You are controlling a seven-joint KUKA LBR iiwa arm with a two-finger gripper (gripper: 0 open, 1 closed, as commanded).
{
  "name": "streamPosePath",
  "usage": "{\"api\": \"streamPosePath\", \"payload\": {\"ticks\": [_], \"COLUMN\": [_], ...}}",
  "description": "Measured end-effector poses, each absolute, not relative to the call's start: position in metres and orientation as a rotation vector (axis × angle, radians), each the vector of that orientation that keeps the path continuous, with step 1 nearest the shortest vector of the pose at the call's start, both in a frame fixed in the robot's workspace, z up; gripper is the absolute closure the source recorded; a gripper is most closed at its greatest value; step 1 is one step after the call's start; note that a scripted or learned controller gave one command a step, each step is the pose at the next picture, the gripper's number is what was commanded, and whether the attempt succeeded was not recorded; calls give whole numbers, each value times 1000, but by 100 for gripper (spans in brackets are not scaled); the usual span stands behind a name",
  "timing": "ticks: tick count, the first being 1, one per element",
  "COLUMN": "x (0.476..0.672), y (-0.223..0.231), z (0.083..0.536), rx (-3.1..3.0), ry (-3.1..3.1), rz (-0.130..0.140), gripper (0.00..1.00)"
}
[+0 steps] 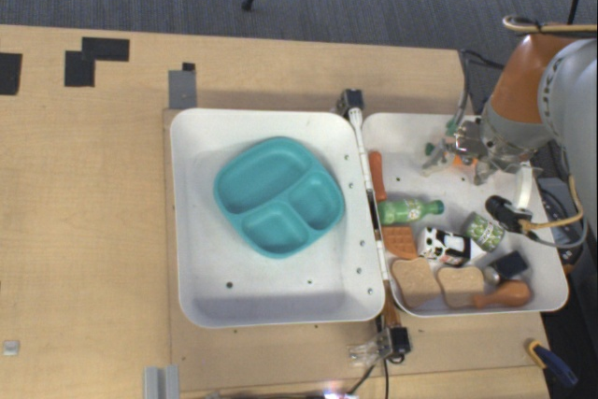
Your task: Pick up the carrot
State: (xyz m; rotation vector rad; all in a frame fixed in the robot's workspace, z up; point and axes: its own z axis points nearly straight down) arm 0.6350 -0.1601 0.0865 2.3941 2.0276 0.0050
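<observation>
Two shallow white bins sit side by side on a pale wooden worktop [84, 229], the left bin [192, 294] touching the right bin [551, 290], with black patches [93, 59] marking the far-left corner.

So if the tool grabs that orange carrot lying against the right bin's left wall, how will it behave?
The long orange carrot looks rigid, probably toy plastic, so it should stay straight when lifted. Its rounded, slim shape suggests it may roll or slip. Lying against the white right bin's wall, it likely leaves little room on that side.
</observation>
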Motion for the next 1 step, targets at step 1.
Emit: {"api": "streamPosePath", "payload": {"ticks": [1], "x": [667], "y": [-195], "z": [84], "rx": [2245], "ry": [2227], "rz": [-9], "gripper": [0]}}
